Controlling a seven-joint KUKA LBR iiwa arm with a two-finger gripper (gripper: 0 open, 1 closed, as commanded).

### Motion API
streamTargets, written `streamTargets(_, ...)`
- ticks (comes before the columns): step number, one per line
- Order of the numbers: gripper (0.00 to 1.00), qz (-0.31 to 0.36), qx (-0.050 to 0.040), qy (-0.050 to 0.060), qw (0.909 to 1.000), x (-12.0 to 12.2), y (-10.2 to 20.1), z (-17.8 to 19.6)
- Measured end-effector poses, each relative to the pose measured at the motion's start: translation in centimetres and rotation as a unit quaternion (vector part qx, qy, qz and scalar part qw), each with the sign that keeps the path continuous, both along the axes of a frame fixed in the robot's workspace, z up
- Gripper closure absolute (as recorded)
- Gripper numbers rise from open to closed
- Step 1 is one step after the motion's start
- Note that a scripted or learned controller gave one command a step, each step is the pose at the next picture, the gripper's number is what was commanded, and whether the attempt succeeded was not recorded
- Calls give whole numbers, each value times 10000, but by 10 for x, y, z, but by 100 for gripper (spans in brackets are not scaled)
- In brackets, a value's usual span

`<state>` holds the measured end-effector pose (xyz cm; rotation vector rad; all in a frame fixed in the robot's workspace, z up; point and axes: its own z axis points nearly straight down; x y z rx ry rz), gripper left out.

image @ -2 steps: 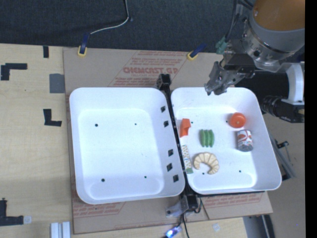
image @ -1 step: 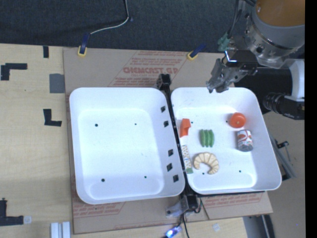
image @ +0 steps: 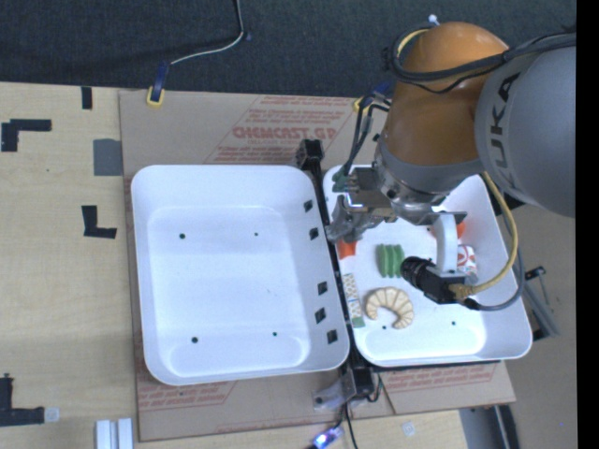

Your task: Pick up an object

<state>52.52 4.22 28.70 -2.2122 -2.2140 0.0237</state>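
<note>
My gripper hangs low over the left side of the right bin, right above a small orange object that peeks out beneath it. A green ridged piece lies just right of that. A tan croissant rests nearer the front of the bin. A white and red tube-like object lies to the right, partly under the arm. A speckled flat strip lies along the bin's left wall.
The left bin stands beside the right one, with a black-clipped divider edge between them. The arm's orange band and grey body cover the back of the right bin. A black cable fitting hangs over the bin's middle.
</note>
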Motion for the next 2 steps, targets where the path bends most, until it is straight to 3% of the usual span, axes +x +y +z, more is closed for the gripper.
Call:
streamTargets(1,100,20,18,-110,9999,11,28,56)
streamTargets(2,100,22,29,-140,9999,-43,41,155)
